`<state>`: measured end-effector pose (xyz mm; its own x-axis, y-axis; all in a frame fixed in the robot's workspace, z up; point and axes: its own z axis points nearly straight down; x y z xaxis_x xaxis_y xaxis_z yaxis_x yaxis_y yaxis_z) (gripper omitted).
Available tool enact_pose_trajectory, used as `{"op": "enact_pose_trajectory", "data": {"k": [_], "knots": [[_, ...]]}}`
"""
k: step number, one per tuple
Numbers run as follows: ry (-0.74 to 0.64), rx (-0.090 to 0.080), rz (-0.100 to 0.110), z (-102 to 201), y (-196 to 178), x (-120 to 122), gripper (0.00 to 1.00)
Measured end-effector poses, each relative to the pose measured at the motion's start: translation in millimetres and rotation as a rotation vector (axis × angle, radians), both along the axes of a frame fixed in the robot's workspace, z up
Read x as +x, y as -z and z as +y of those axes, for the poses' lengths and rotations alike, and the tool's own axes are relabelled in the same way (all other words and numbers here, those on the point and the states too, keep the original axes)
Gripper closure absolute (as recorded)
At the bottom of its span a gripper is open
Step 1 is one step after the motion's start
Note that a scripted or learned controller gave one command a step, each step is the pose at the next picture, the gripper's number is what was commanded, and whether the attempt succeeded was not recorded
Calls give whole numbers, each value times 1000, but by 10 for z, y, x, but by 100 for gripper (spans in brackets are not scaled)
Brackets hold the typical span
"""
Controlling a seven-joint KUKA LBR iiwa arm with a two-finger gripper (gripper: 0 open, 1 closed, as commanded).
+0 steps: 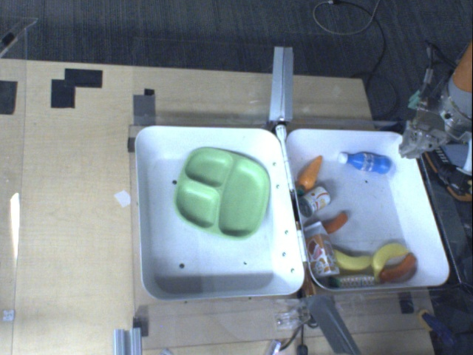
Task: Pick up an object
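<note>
My gripper (415,145) hangs over the far right rim of the right bin (414,220), with nothing seen between its fingers. Just left of it lies a blue bottle (368,163) with a white cap. Along the bin's left side sit an orange carrot (310,171), a small can (316,198) and a red-orange sausage (336,222). At the near edge lie a printed carton (321,256), a yellow banana (369,258) and a brown-red piece (400,268).
The left bin (159,265) holds a green three-compartment tray (222,191). A metal divider post (281,87) stands between the bins at the back. Cables and dark floor (355,13) lie beyond the bench.
</note>
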<state>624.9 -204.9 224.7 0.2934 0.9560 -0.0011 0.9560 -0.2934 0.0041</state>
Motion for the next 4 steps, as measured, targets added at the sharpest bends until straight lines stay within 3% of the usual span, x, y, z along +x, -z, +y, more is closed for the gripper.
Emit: {"op": "enact_pose_trajectory", "data": {"k": [1,2,4], "knots": [[180,1,0,475,182,410,100],[-15,0,-1,195,108,457,100],[-113,0,-1,79,184,460,100]]}}
